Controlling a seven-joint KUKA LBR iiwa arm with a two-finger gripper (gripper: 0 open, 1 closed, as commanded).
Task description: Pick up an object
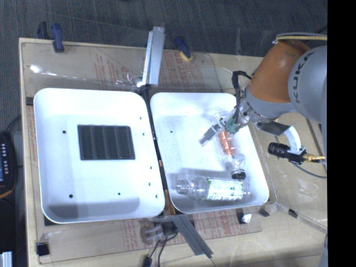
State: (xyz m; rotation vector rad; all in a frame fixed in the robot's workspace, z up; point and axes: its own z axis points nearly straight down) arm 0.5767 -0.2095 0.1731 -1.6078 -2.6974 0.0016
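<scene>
In the right bin (pixel 178 149), a small clear bottle (pixel 229 149) with an orange label and a black cap (pixel 238 175) lies lengthwise by the right wall. My gripper (pixel 218 129) is low over the upper end of this bottle, reaching in from the right. Whether the bottle is gripped is hidden. A larger clear bottle with a green and white label (pixel 214 189) lies on its side along the bin's near wall.
The left bin (pixel 55 177) holds a flat black ribbed rectangle (pixel 105 142). A metal bar (pixel 153 54) stands behind the seam between the bins. Blue clamps (pixel 56 36) grip the bench's far edge.
</scene>
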